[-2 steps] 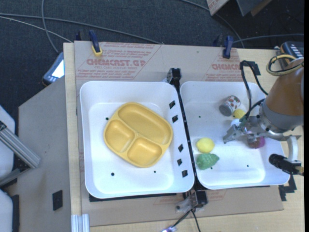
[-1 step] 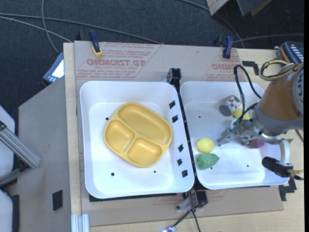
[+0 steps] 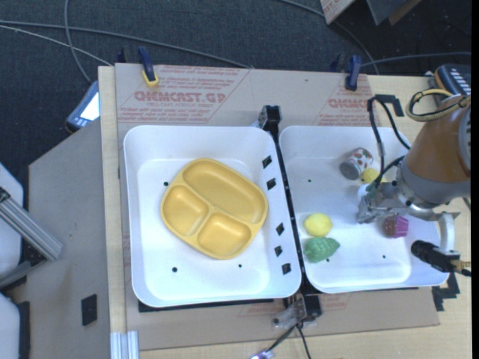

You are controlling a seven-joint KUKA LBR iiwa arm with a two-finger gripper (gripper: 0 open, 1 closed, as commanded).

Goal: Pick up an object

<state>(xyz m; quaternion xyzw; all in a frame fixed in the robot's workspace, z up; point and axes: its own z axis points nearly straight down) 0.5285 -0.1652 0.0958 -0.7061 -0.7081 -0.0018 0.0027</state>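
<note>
Pale wooden bench (image 3: 112,200) on dark carpet, cardboard sheet (image 3: 179,96) at 12 o'clock printed "CHEMCAST GP", jaws (image 3: 372,204) in right bin (image 3: 329,271), state unclear, pink object (image 3: 397,226) at their 4 o'clock.

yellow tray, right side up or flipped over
Right side up: the yellow tray in the left bin shows its three hollow compartments facing up.

Two bins sit side by side on the counter (image 3: 112,200). The left bin (image 3: 142,260) holds a divided tray (image 3: 214,208) near its middle. In the right bin (image 3: 329,271), a ball (image 3: 318,224) lies just behind a leafy toy (image 3: 321,249) near the left wall; a small cup (image 3: 355,163) lies toward the back, and a block (image 3: 396,226) toward the right.
</note>
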